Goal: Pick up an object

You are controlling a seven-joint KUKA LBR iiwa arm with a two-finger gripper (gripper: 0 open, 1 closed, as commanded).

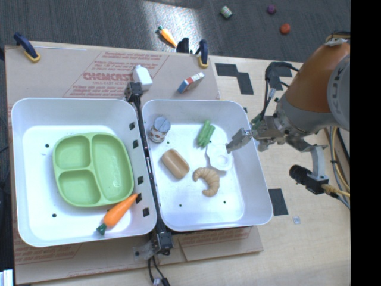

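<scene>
The right bin holds a small tin can, a green pea pod, a tan bread roll, a croissant and a white round lid-like piece. In the left bin lie a green divided plate and a carrot at its front right corner. My gripper hangs over the right bin's right side, just right of the white piece and the pea pod. Nothing shows in its grasp.
A small blue, white and red box and a white block lie on the cardboard behind the bins. Blue clamps hold the board's back edge. A black divider runs between the bins. Small toys are scattered on the floor.
</scene>
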